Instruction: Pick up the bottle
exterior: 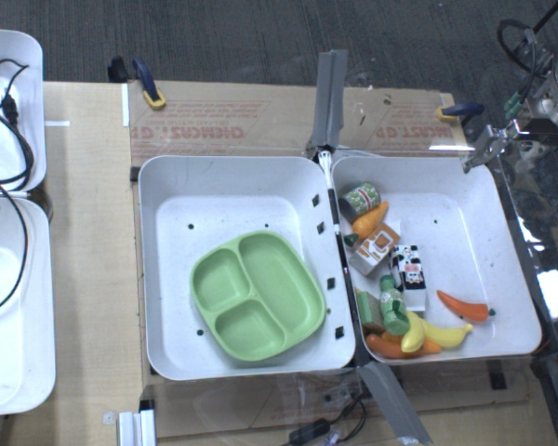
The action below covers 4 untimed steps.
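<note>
The bottle [391, 307] is small and green. It lies in the right bin [465, 212] near the front left corner, its cap pointing to the back. It is wedged among other items: a yellow banana [434, 334] touches it on the right, an orange vegetable [391, 347] lies just in front of it, and a black-and-white carton [410, 269] sits just behind it on the right.
Further back along the right bin's left wall are a brown-and-white carton [374, 249], a carrot [370, 216] and a green can [361, 198]. An orange pepper [463, 307] lies front right. The left bin [167, 203] holds a green divided plate [257, 294]. Cables and a clamp [491, 145] sit at the back right.
</note>
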Each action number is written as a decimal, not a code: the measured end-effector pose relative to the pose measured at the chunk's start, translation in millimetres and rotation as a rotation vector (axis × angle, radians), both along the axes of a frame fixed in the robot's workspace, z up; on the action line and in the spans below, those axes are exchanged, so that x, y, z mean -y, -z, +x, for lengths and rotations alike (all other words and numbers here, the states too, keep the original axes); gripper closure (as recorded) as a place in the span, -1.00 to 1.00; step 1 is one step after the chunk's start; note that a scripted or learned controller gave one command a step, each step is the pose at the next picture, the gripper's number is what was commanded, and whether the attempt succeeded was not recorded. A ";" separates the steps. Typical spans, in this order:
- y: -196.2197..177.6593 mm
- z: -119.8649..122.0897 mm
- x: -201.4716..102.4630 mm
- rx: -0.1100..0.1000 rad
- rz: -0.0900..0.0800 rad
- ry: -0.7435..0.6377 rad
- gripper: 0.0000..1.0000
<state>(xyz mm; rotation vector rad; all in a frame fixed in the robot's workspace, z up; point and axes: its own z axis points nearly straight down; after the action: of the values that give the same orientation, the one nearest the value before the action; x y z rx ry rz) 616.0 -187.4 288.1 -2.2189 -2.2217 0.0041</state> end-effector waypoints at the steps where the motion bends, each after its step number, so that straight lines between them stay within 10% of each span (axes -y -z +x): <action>1: -70.2 -15.2 -41.2 0.003 -0.001 -0.144 -1.00; 2: -0.4 -27.0 -54.2 -0.001 0.000 -0.124 -1.00; 3: 160.2 -62.4 -79.2 0.000 0.000 0.096 -1.00; 4: 109.1 -96.0 -79.3 0.001 0.000 0.155 -1.00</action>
<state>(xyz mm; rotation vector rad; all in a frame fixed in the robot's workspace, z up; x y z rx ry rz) 520.0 -108.1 179.0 -2.3846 -2.0443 0.0027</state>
